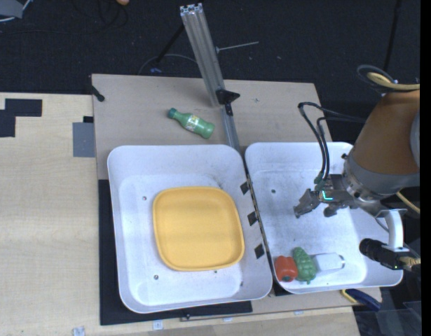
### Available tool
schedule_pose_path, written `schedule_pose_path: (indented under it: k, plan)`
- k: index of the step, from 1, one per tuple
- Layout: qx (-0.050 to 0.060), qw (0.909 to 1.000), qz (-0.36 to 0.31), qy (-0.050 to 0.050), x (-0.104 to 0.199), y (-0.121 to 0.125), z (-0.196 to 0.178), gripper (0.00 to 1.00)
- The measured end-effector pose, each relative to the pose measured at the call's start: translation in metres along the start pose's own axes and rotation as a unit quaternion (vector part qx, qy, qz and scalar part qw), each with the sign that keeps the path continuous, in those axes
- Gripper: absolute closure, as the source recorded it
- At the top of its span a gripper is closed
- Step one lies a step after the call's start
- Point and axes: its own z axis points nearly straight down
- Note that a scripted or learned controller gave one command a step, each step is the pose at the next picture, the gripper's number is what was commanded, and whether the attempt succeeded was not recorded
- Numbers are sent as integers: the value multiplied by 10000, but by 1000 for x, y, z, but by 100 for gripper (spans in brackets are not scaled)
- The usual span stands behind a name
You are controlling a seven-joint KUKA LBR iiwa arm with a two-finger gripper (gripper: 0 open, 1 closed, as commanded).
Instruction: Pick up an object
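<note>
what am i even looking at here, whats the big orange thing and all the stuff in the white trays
One camera looks down at a slant on a bench. The orange and grey bulk at the right is a robot arm; its gripper hangs over the right bin, with nothing seen between its jaws. Near that bin's front edge lie a red item, a green item and a white one. The left bin holds a yellow plate. A green bottle lies on the bench behind the bins.

You get even, fairly bright overhead light on both white bins [124,187], with soft, short shadows; the dark background stays dim, and fine detail looks slightly blurred, perhaps from compression.
</note>
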Motion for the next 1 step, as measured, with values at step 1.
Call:
schedule_pose_path:
  k: [1]
  plan:
    - [0,10000,0,0,0,0,0,0]
